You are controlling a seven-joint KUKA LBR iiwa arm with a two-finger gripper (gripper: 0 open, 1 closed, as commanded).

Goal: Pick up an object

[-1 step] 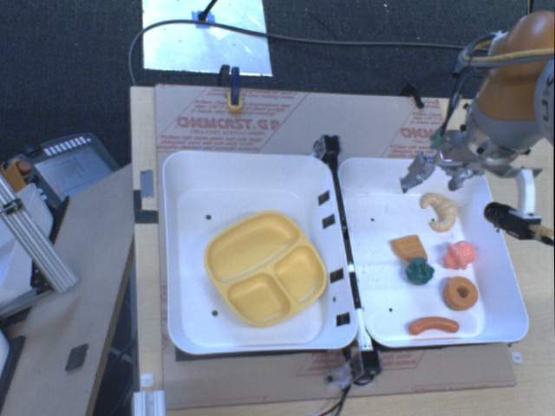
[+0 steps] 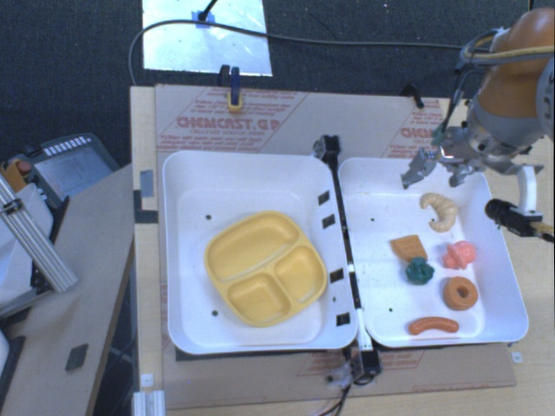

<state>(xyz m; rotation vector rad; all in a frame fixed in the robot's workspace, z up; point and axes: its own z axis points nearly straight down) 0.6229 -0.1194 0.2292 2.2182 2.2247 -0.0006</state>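
Gripper (image 2: 438, 167) is hanging at upper right of frame, over the top edge of the right bin (image 2: 520, 319); fingers appear spread partway, nothing between them, so it is carrying nothing.

Items, largest to smallest:
- Left bin (image 2: 186, 189), frame centre-left, is holding a yellow divided tray (image 2: 264, 267), three compartments, sitting at a tilt.
- Right bin is holding the pickable objs, all lower right of frame: croissant (image 2: 440, 210) just below the gripper, cracker (image 2: 408, 248) beneath and left of it, pink piece (image 2: 460, 255) near the right wall, green piece (image 2: 420, 272) touching or just below the cracker, donut (image 2: 460, 294) below the pink piece, sausage (image 2: 434, 325) nearest the bottom rim.

Step in hand, by judgement: approach phase, no obj selected by contact yet. Croissant is lying closest. Next move is calling for the gripper to shift down-frame, centre over one obj, descend w/ fingers straddling it, then close. Objs are lying near each other; cracker/green pair is risking a double contact.

Writing: backing board (image 2: 260, 120) under bins is reading "CHEMCAST", red print, repeated at upper right but cut off. Remaining small text illegible.
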